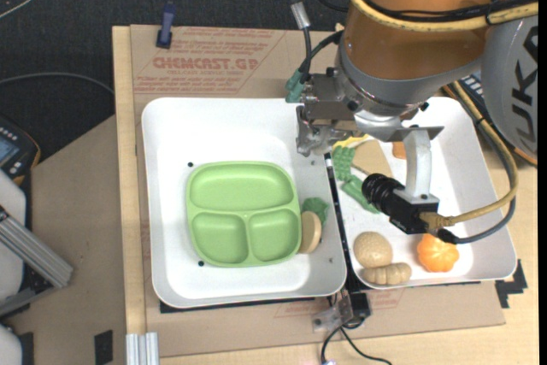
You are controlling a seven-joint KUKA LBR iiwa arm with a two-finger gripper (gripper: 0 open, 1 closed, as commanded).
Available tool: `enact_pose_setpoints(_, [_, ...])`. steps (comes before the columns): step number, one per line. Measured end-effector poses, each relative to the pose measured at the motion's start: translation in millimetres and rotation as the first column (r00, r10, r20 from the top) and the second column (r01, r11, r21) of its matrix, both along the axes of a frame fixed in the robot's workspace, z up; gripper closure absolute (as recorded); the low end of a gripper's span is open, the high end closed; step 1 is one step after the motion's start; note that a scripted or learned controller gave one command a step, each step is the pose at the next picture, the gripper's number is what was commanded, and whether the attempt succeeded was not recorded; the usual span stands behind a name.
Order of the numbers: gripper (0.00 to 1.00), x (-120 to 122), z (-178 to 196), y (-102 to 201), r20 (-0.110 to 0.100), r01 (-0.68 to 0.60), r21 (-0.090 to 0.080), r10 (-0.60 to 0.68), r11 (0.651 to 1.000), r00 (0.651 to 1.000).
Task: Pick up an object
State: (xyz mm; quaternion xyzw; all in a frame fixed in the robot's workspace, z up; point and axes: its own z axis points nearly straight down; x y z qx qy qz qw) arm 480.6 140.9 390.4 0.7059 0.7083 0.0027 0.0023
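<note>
My gripper hangs under the large orange and grey wrist, over the inner left edge of the right bin. Just below it lies a green leafy toy beside a tan flat piece. Further forward in the same bin are a round tan ball, a lumpy tan piece and an orange fruit. A small orange thing peeks out from under the wrist. The arm hides the rest of that bin's far half.
The left bin holds a green divided plate. A tan disc and a small green piece lie at the plate's right edge. Both bins sit on a cardboard sheet.
</note>
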Motion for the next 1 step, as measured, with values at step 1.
enact_pose_setpoints(1, [1.0, 0.4, 10.1, 0.6, 0.002, -0.001, 0.0, 0.001, 1.0, 1.0])
